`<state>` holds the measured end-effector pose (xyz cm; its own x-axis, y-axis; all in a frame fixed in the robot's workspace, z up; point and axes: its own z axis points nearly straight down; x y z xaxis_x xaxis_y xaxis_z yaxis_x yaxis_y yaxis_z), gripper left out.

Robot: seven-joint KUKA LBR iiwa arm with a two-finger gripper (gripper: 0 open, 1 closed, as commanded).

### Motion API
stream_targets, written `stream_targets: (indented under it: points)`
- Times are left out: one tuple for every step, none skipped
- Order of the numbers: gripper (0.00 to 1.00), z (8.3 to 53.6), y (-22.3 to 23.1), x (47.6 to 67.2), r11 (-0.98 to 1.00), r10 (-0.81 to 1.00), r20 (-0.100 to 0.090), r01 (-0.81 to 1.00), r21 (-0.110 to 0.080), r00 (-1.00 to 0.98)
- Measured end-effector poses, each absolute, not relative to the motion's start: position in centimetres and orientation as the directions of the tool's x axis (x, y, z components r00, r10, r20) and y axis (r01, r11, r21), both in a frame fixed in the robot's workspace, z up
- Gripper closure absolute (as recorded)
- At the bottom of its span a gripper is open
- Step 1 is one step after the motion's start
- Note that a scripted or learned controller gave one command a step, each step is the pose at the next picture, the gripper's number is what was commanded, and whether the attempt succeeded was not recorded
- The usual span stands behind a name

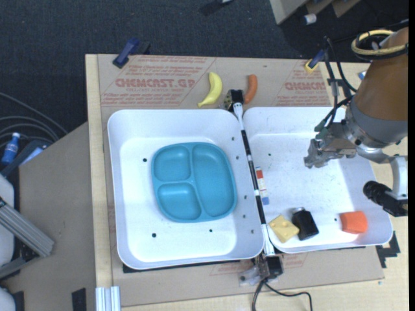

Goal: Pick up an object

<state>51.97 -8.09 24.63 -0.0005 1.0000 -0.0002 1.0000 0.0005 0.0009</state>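
From my remote station I see the gripper over the right bin, in its upper right part, above bare white floor; nothing is between its fingers, and whether they are open or closed I cannot tell, because the wrist hides them from above.

The candidates lie along the near edge of this bin: a yellow block touching a black object, and an orange block well apart to the right; the left bin holds a blue divided plate.

I judge the step to be the approach, with no grasp yet made; the next move, I think, calls for travel toward the near edge and a descent; the orange block stands alone, so it seems the easier target; the yellow and black pair may push each other.
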Motion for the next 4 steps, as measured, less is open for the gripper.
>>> stream_targets:
  points:
    - [1.00,26.3,-6.3,51.4,0.001,1.000,0.000,1.000,0.002,-0.001]
    - [1.00,26.2,-5.2,52.7,0.001,1.000,0.000,1.000,0.002,-0.001]
    - [1.00,26.3,-4.2,54.4,0.001,1.000,0.000,1.000,0.002,-0.001]
    - [1.00,25.6,-6.6,57.5,0.000,1.000,-0.001,1.000,0.002,0.000]
